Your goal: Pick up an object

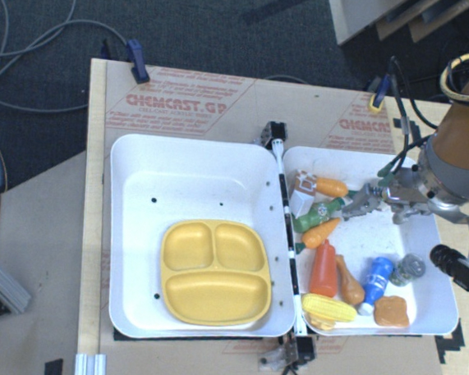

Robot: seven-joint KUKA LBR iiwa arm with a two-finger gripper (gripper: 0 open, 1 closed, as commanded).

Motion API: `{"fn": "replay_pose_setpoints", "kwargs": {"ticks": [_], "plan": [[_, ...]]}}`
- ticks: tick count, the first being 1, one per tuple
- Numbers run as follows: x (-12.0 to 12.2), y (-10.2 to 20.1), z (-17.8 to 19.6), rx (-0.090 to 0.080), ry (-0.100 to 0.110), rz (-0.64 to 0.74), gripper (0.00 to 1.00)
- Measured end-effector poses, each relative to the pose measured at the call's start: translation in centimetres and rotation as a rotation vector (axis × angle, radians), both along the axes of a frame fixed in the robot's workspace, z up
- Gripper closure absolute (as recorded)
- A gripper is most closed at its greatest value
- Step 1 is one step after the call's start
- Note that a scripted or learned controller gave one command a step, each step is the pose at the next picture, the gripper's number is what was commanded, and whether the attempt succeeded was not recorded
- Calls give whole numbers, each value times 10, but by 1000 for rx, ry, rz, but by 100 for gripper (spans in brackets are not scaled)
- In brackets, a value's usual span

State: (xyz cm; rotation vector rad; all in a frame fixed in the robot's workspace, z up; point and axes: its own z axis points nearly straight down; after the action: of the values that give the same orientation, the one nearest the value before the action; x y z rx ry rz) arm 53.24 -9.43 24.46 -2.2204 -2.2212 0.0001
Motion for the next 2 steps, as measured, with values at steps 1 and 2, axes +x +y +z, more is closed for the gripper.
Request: {"fn": "replay_pose_setpoints", "kwargs": {"ticks": [1,2], "plan": [[-54,-4,-97,3,14,-4,0],[9,-1,-164,-1,-2,2,0]]}}
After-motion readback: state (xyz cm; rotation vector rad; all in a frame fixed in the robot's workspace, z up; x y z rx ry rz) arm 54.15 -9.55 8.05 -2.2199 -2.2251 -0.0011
